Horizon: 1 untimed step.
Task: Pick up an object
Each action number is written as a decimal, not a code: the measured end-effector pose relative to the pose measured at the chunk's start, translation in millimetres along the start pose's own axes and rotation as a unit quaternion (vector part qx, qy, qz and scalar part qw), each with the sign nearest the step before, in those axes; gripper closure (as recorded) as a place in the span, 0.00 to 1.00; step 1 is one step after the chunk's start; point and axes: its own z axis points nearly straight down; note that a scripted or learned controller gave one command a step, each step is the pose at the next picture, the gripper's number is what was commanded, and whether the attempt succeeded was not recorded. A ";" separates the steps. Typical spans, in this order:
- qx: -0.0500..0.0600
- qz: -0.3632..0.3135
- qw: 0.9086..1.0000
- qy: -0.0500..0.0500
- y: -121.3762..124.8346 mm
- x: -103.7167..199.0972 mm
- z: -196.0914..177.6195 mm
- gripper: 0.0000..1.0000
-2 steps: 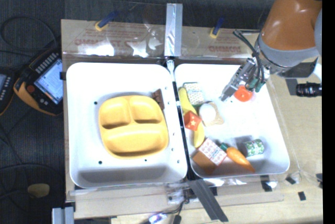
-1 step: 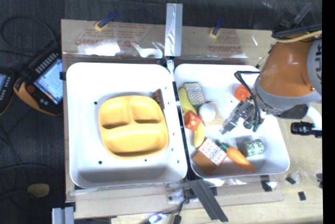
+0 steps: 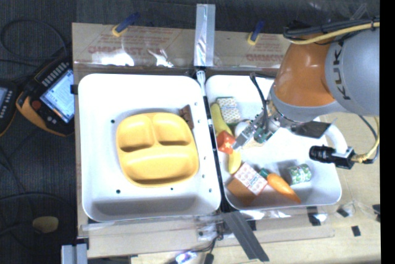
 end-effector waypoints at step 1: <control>-0.001 -0.016 1.000 -0.002 -55.3 -30.9 71.1 1.00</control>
